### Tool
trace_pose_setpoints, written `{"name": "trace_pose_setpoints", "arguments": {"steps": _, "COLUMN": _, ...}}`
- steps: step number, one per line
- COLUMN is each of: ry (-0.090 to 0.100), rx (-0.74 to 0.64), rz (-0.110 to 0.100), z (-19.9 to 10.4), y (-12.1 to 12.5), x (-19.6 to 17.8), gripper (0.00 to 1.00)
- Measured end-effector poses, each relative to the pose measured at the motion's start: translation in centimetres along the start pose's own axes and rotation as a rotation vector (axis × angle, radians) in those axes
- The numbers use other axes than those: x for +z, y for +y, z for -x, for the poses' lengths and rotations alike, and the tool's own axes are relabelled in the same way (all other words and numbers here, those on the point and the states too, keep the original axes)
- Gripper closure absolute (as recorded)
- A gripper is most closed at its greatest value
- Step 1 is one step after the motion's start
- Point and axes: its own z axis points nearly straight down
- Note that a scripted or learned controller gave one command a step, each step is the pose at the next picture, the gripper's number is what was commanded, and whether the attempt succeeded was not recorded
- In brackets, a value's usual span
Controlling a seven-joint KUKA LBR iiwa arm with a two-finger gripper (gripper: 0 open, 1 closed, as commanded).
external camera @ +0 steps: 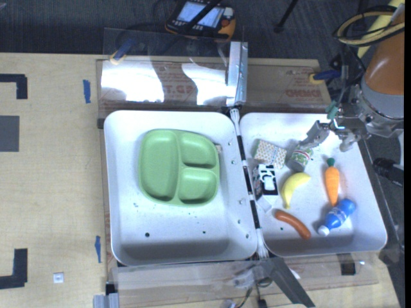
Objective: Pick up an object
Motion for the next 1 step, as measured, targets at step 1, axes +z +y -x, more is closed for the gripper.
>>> {"name": "trace_pose_setpoints", "arguments": {"steps": 1, "ry": 0.001, "rx": -0.005, "rz": 0.002, "z": 5.99, "y": 0.44, "x": 9.83, "gripper": 0.0}}
